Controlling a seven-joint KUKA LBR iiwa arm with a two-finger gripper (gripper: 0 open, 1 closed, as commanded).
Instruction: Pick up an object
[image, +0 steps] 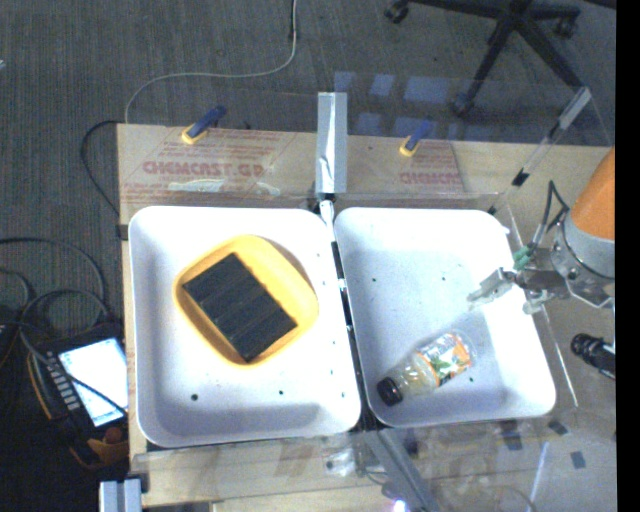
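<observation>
A clear plastic bottle (430, 368) with a black cap and an orange-and-green label lies on its side near the front of the right bin (420, 250). In the left bin (160, 400) a yellow dish (290, 262) holds a black ribbed slab (240, 306). My gripper (497, 286) hangs over the right side of the right bin, up and to the right of the bottle and apart from it. The arm's orange band (600, 205) shows at the right edge.
A metal divider post (331, 145) stands at the back between the bins. Two blue-and-yellow clamps (203, 124) sit on the back board. A tablet (85, 375) lies on the floor at the left. A thin rod (548, 140) leans at the back right.
</observation>
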